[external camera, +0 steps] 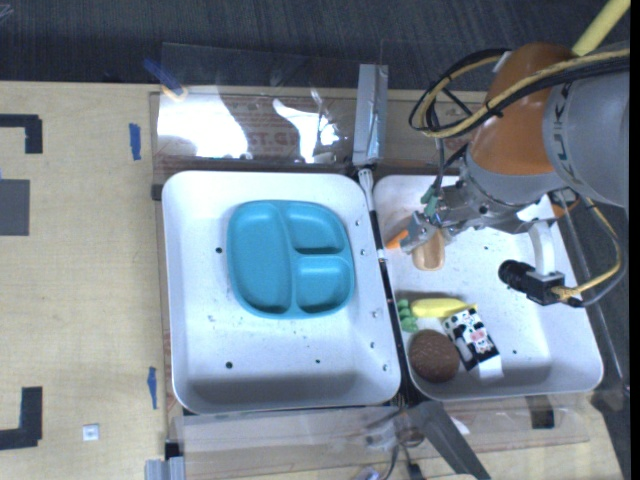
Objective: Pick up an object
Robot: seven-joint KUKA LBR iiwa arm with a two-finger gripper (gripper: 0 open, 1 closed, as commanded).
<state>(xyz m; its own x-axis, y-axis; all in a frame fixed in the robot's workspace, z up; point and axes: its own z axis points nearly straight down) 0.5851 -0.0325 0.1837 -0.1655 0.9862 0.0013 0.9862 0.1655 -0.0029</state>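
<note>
The right bin [560, 368] holds several small objects. My gripper [433, 224] hangs low over the bin's far left part, just above a tan rounded piece [430, 255]. An orange carrot-like piece [397, 237] lies immediately left of it, by the bin's wall. Nearer the front lie a yellow banana-shaped piece [437, 308] with a green bit [406, 316] at its left end, a brown round object [433, 356] and a black-and-white patterned carton [472, 338]. Whether the tan piece is touched by the gripper is hidden by the wrist.
The left bin [200, 368] carries a blue divided plate [290, 258]. A clear plastic sheet [250, 128] lies behind the bins. Yellow and black cables [450, 98] loop off the arm above the right bin. A black fitting [528, 280] juts out over the bin's right half.
</note>
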